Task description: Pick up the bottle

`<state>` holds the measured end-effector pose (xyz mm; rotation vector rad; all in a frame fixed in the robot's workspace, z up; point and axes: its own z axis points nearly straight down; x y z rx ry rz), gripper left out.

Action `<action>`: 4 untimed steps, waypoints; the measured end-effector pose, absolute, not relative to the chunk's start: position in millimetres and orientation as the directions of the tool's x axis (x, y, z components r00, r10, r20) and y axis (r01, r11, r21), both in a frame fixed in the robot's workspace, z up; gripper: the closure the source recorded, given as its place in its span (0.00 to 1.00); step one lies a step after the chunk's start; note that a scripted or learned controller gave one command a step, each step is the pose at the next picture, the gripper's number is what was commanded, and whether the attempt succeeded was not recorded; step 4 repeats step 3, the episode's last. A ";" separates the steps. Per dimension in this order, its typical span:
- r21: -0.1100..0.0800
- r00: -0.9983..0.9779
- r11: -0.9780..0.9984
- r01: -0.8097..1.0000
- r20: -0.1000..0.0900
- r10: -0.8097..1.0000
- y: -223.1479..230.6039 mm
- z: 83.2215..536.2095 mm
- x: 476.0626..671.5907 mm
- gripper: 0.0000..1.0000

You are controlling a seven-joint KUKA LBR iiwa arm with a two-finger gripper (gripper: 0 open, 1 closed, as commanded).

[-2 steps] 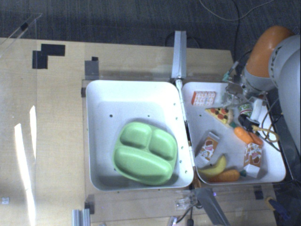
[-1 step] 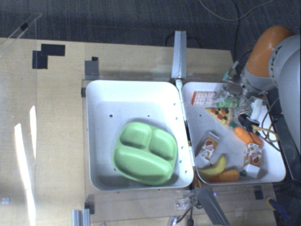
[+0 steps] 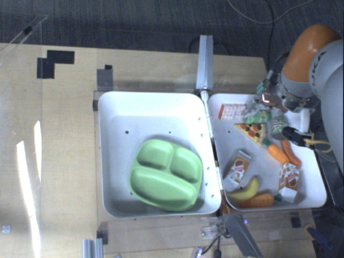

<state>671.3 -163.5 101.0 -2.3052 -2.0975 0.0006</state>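
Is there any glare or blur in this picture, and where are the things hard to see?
In the camera view, bright glare streaks lie on the bench at the left. The green tray looks sharp, with a soft shadow beneath it. Near the gripper, the small items in the right bin blur together, so no bottle can be told apart.

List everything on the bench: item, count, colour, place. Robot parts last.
Bins: 2, white, side by side.
Divided plate: 1, green, left bin.
Small cartons: 3, white and red, right bin, one at its top left, two lower down.
Pizza slice toy: 1, yellow, right bin.
Banana: 1, yellow, right bin bottom.
Carrots: about 3, orange, right bin.
Bottle: apparently 1, greenish, partly hidden under the gripper.
Arm: 1, grey and orange.
Gripper: 1, over the right bin's top.
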 end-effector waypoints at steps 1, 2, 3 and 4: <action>-0.022 0.086 -0.086 0.996 0.016 0.996 -161.2 110.8 671.6 1.00; -0.020 0.082 -0.082 0.996 0.016 0.996 -160.2 122.6 672.8 1.00; 0.007 0.213 -0.213 0.977 0.000 0.977 -194.6 183.1 648.2 1.00; 0.007 0.213 -0.213 0.977 0.000 0.977 -194.6 183.1 648.2 1.00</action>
